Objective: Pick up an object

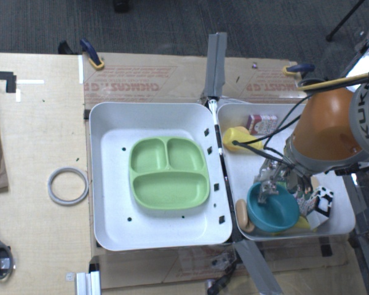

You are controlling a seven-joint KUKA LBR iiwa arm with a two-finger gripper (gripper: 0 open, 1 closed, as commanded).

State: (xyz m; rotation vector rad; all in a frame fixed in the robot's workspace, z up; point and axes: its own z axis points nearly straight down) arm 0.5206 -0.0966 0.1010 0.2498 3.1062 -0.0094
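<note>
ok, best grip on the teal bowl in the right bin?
Probably the rim of the round teal plastic bowl, pinched from straight above with one finger inside the wall and one outside. It sits upright and open, too wide to span whole. The near-left rim looks freest: the two-finger gripper hangs over the far edge, and a tan rounded piece crowds the left side.

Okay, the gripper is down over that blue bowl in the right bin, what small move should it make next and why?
Probably a short straight lift to test the grasp. The gripper sits at the near rim of the round teal-blue bowl in the right white bin, but whether it has hold is unclear, and a tan wooden piece crowds the bowl.
</note>
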